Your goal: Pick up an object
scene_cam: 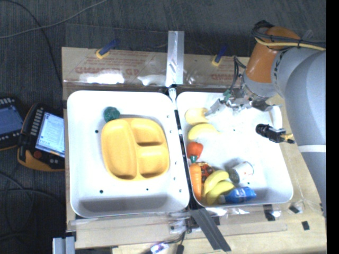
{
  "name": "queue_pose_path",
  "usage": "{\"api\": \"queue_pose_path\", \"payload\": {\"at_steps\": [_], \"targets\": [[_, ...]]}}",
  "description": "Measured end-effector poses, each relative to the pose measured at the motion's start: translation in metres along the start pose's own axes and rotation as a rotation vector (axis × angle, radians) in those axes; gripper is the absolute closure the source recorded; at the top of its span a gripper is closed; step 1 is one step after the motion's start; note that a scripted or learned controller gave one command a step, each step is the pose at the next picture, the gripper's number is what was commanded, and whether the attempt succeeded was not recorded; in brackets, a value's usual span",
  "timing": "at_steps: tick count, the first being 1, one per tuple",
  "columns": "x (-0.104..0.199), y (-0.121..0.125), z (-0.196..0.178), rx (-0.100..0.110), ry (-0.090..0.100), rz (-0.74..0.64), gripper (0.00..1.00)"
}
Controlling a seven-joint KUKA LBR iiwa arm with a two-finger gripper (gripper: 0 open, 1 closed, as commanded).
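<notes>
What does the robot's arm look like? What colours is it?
The arm is big, round and smooth, mostly light grey. Near its wrist is a shiny orange band. Thin dark cables loop over the orange part. At the end sits a small metal gripper with silvery and dark parts and a bit of green. A little black piece sticks out from the arm's side.

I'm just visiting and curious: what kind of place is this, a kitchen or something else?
Most likely a robotics lab test bench, not a kitchen: a big grey robot arm with an orange band reaches over two shallow white plastic bins holding toy food, beside an orange-cased handheld control screen.
</notes>
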State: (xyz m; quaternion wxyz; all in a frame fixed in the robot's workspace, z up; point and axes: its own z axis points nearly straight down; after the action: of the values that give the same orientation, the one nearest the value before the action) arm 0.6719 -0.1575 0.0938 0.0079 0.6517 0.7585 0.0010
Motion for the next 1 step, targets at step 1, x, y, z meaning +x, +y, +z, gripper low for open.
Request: {"api": "queue_pose_path", "payload": {"at_steps": [1], "targets": [[0.0495, -0.0136, -0.0028, -0.004, -0.001, -0.114, 0.0]]}}
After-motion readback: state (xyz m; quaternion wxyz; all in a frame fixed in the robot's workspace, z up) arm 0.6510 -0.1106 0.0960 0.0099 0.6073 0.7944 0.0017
